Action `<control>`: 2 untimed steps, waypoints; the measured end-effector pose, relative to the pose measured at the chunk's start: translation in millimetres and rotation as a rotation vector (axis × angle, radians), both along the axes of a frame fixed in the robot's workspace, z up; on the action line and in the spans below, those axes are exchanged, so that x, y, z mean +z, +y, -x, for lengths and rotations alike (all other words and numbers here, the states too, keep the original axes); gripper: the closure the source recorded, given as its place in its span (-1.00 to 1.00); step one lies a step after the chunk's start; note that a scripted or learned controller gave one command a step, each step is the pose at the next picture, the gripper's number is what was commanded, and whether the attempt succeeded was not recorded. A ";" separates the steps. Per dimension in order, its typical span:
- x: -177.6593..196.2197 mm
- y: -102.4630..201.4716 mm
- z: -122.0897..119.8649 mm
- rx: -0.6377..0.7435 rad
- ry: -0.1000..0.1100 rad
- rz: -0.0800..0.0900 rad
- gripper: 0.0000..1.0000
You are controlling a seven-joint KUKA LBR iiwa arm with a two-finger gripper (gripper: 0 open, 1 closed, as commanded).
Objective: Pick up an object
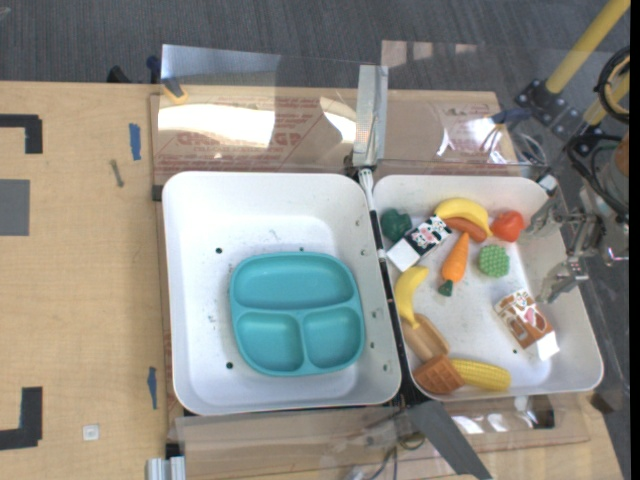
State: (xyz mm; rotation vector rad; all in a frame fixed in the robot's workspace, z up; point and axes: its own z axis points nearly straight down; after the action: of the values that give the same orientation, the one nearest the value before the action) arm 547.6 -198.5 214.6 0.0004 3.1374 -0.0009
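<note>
Camera view: gripper [566,276] w/ open fingers at right bin [578,366] edge (near carton [526,320]).

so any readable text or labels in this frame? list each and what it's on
Nothing can be quoted.
Red print on the cardboard behind the bins: too blurred to read.
Brown and white carton in the right bin: printing too small to read.
Black and white cow-pattern carton: no legible text.
Teal divided plate: no markings seen.
</note>
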 end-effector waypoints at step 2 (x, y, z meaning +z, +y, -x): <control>-126.3 74.0 -85.1 -0.106 -0.005 -0.001 -1.00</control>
State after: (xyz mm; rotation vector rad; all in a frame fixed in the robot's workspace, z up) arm 632.7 -124.4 88.3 0.1660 3.1282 0.0010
